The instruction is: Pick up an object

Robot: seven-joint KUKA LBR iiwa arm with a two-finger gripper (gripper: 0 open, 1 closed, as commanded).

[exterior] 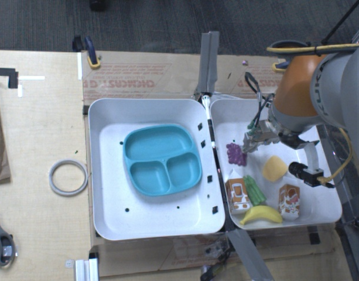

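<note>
The right bin (325, 212) holds a purple grape bunch (235, 153), a yellow lemon (274, 168), a yellow banana (261, 215), a green vegetable (255, 190) and two small juice cartons (238, 194) (289, 201). My gripper (249, 143) hangs low over the bin's left part, just right of and above the grapes. The arm's grey body and orange band (297, 86) rise behind it to the right. Nothing shows between the fingers.
The left bin (103, 174) holds a blue three-compartment tray (161, 160). A roll of tape (68, 177) lies on the bench to the left, with scissors (2, 246) at the lower left corner. A grey divider post (208, 63) stands between the bins at the back.
</note>
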